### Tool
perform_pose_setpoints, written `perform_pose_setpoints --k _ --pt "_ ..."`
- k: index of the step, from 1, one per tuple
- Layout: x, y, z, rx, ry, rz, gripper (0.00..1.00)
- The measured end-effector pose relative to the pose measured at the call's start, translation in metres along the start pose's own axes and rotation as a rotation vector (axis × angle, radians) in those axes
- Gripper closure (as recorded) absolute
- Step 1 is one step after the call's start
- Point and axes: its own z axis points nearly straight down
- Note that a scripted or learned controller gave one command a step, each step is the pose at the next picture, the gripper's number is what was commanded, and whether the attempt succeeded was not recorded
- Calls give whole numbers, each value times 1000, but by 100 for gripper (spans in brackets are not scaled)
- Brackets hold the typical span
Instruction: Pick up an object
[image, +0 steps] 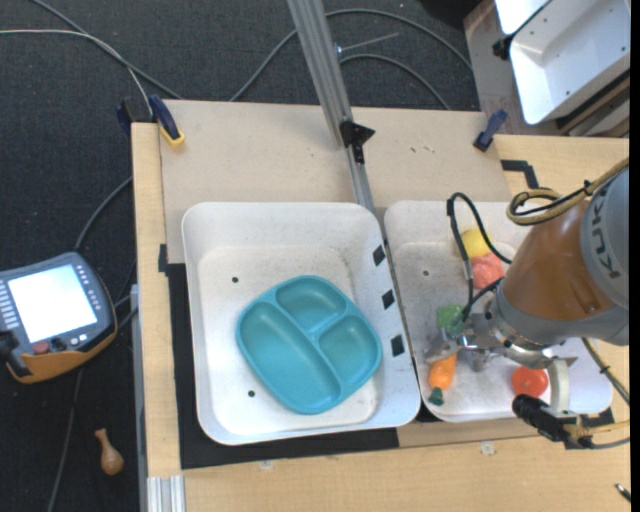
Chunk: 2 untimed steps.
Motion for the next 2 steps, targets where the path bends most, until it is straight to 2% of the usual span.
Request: perform_pose_setpoints --k 1,2 --pt "0 2 -13 -7 -1 0 100" --pt "-4 10 -73 -14 -4 -2 100"
